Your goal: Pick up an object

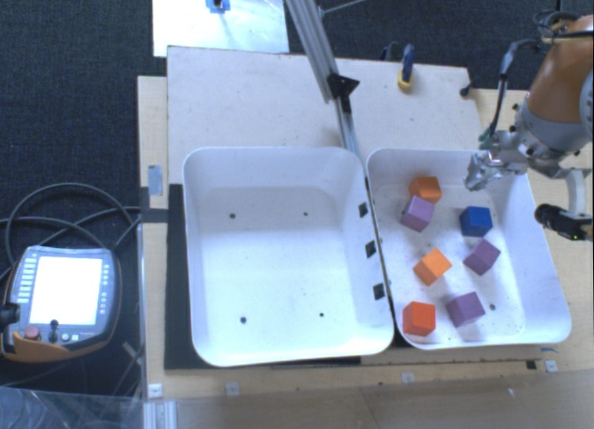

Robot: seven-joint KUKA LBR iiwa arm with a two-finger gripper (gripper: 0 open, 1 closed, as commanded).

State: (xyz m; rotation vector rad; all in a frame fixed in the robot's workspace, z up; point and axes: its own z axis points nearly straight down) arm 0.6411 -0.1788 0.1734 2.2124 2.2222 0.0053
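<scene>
The pincer [480, 173] hovered at the right white plastic bin's [548, 320] twelve o'clock edge; its state was indeterminable. The blue cube [475, 221], at its six o'clock, warranted a centred vertical descent.

7 cubes [432, 266] loose, right bin [548, 311].

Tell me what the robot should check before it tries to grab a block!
1. Blocks are there to grab: ok, seven sit in the right bin.
2. Tool is over that bin: ok, above its back edge.
3. Tool is carrying nothing already: cannot tell.
4. A block stands apart with room around it: ok, the blue block.
5. Tool is right above the blue block: not ok, the block lies nearer the front.
6. Left bin is out of the arm's way: ok.
</scene>
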